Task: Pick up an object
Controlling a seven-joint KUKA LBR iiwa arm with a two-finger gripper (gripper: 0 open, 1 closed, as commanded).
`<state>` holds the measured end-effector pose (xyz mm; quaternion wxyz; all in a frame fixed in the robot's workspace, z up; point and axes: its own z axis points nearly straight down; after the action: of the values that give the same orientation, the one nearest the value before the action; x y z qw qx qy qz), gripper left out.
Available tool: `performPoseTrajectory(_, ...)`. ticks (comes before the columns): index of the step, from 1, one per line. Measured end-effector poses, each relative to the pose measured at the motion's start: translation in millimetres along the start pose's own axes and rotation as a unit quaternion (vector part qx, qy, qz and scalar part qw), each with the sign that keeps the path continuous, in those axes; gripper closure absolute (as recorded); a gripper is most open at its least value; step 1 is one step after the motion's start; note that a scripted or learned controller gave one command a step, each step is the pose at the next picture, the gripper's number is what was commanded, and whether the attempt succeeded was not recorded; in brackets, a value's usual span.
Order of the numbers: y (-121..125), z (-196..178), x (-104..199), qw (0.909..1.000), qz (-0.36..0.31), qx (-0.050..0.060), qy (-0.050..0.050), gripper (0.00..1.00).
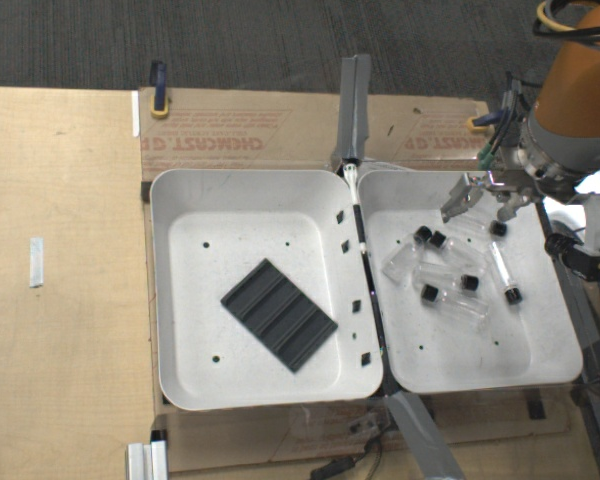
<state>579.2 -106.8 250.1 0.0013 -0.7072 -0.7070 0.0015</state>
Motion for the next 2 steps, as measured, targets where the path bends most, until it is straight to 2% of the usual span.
performPoseTrajectory(1,-13,142,-40,0.9975,-0.071,-0.003,0.000,0.00)
performPoseTrajectory(2,22,130,-49,0.9977,-0.068,-0.002,0.000,0.00)
